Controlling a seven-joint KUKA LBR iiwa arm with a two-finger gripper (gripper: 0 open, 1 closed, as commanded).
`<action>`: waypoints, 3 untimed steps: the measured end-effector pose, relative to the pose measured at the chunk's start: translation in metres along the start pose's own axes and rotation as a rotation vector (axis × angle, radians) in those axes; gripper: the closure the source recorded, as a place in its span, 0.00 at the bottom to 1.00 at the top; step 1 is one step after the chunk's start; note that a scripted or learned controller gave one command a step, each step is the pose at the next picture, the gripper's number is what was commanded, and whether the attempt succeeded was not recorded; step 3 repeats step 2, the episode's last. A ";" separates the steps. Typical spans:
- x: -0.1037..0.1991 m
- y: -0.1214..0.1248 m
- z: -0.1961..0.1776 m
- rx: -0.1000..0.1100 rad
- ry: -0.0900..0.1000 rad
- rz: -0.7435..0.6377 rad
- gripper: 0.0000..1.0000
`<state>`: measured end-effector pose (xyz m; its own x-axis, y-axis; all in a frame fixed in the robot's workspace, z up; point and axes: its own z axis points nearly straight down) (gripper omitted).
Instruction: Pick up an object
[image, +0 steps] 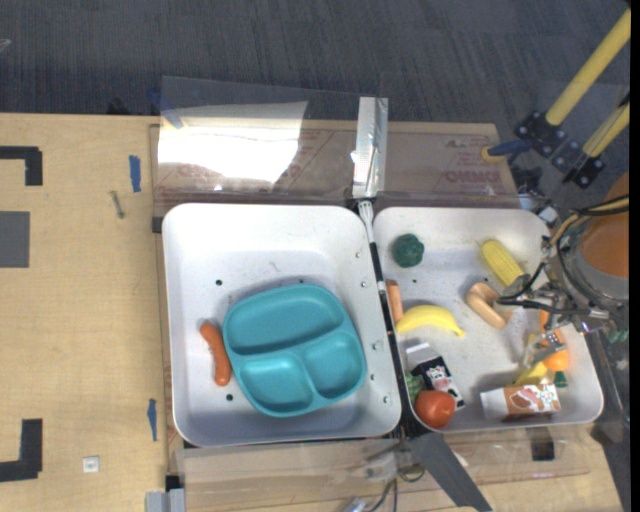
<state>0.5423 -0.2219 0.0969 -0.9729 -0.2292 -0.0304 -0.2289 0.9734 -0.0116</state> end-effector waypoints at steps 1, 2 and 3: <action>-0.121 -0.008 0.012 -0.005 0.027 0.312 0.00; -0.064 -0.018 0.011 -0.003 0.024 0.356 0.00; -0.064 -0.018 0.011 -0.003 0.024 0.356 0.00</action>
